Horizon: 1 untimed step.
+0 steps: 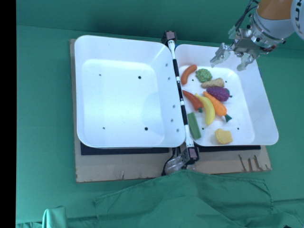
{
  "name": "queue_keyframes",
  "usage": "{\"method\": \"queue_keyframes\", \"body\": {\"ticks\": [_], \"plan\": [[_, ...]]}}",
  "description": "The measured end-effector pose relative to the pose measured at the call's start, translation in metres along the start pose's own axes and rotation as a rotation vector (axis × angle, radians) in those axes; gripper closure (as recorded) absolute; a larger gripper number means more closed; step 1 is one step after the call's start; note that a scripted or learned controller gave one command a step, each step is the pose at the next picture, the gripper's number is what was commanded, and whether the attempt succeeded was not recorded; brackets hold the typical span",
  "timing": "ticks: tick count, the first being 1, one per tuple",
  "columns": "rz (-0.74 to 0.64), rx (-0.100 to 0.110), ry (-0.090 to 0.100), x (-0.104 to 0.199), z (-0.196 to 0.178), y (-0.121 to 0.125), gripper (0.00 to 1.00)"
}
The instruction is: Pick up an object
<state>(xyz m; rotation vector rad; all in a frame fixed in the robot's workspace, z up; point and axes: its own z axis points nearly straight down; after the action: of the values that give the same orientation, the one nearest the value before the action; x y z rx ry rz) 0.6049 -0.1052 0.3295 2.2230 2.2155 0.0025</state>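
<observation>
Hovering above the far edge of the right shallow white plastic bin (259,122): metal two-finger gripper (231,58), fingers spread apart, nothing between them. Lying below it in that bin, clustered toward the left side: orange sausage-shaped toy (188,73), green bumpy round toy (204,74), purple toy aubergine (218,93), yellow toy banana (208,110), orange toy carrot (216,105), green stick-shaped toy (194,125), yellow lumpy toy (223,136). Left white bin (118,94) alongside on the green worktop (42,103).

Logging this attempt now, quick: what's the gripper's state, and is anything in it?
Gripper: open, fingers spread, nothing between them; it hangs above the far edge of the right bin.
</observation>
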Motion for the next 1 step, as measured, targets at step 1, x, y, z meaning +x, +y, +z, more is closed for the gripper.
{"method": "queue_keyframes", "body": {"ticks": [1], "plan": [[0.006, 0.0, -0.005, -0.0793, 0.041, 0.0217, 0.0]]}}
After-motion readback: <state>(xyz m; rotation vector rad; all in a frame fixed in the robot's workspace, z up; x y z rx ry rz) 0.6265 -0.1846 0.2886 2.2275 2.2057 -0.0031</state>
